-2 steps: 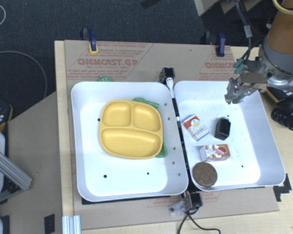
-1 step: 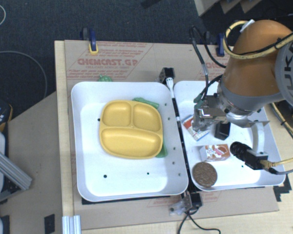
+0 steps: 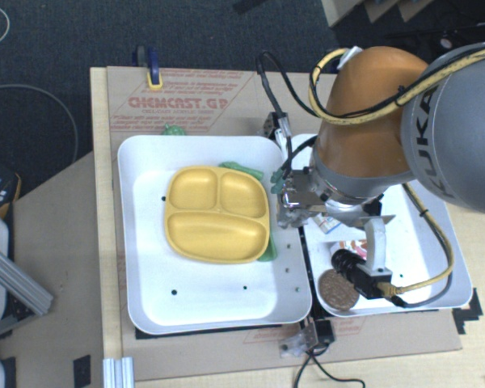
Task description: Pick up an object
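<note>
Yellow divided plate [image 3: 218, 215] lies centre of left bin [image 3: 141, 241], green thing [image 3: 242, 170] peeking from its 1 o'clock edge. Plate looks light, stiff, slick (judgement); raised rim best hold. My gripper [image 3: 287, 196] hovers at plate's 3 o'clock; whether I'm open or closed, cannot tell.

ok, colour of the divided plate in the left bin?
Yellow. The divided plate shows plainly in the camera view, lying in the left bin.
</note>
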`<state>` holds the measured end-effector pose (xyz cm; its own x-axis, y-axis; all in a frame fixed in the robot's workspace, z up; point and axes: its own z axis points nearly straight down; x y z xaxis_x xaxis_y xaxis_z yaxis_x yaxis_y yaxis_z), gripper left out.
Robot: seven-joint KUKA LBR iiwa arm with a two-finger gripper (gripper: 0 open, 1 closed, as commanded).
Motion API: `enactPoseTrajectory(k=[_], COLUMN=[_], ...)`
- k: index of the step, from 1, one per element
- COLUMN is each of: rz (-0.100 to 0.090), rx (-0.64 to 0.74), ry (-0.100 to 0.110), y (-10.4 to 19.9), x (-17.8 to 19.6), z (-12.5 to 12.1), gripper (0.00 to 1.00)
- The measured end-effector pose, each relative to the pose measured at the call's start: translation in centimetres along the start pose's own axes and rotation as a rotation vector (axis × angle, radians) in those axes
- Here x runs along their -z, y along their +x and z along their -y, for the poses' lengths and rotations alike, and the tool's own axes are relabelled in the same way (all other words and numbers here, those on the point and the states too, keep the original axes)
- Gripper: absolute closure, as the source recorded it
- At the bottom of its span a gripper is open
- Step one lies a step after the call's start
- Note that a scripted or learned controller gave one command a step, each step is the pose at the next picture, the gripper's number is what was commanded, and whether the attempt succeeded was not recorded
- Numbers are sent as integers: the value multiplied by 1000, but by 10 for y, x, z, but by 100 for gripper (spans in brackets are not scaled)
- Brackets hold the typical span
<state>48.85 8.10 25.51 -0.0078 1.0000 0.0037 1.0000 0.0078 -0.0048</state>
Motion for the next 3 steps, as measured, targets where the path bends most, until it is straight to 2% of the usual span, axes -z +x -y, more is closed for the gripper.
enactPoseTrajectory(k=[1,2,3], rz=[-1,4,4], rx=[-4,-6,-5], ry=[-19,-8,-10], y=[17,16,17], x=[128,132,142], z=[8,9,8], gripper=[100,100,100])
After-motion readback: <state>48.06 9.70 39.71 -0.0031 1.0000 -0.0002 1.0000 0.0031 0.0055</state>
